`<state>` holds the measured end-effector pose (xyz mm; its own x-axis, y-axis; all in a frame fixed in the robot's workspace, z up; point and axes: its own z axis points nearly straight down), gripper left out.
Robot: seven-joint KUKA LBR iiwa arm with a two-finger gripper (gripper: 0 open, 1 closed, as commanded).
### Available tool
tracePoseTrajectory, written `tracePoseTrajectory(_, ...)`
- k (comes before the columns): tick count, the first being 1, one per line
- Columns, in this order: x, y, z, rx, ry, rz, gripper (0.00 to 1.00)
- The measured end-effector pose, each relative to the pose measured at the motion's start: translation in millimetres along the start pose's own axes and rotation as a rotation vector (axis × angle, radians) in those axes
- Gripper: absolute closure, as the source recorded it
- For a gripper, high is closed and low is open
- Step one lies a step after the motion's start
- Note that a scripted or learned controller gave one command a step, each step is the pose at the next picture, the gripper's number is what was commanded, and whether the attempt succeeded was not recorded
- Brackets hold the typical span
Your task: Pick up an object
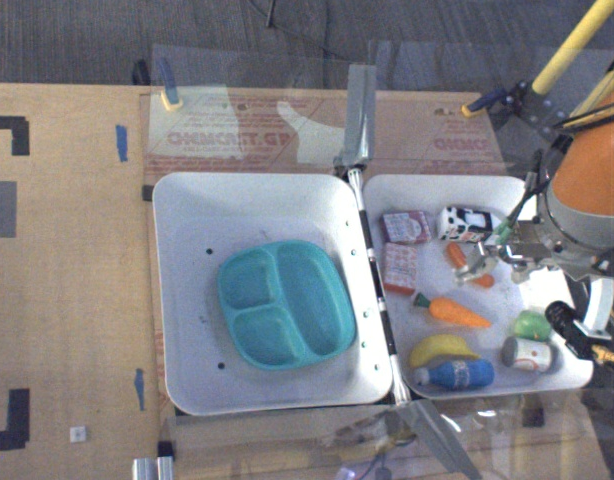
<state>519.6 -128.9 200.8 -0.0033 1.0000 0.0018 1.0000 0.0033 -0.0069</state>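
Note:
The right bin (423,194) holds several small items. My gripper (479,268) hangs low over its middle, reaching in from the right, with the orange band (593,173) behind it. It is right beside a small orange piece (455,256), and another orange bit (485,281) lies just below it. Nearby are a carrot (457,313), a yellow banana (442,348), a blue bottle (459,373), a small can (527,353), a green item (532,323), two pink boxes (405,227) and a black-and-white toy (467,222).
The left bin (182,208) holds a teal divided plate (287,303). A metal divider rail (359,118) runs between the bins at the back. A yellow pole (577,33) and cables stand at the upper right, beside the arm.

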Motion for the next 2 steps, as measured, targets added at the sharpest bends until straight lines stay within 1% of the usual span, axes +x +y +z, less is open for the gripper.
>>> tracePoseTrajectory(1,4,-41,9,0.0,0.0,-0.006,0.0)
tracePoseTrajectory(2,10,-18,114,-0.018,-0.007,0.048,0.0)
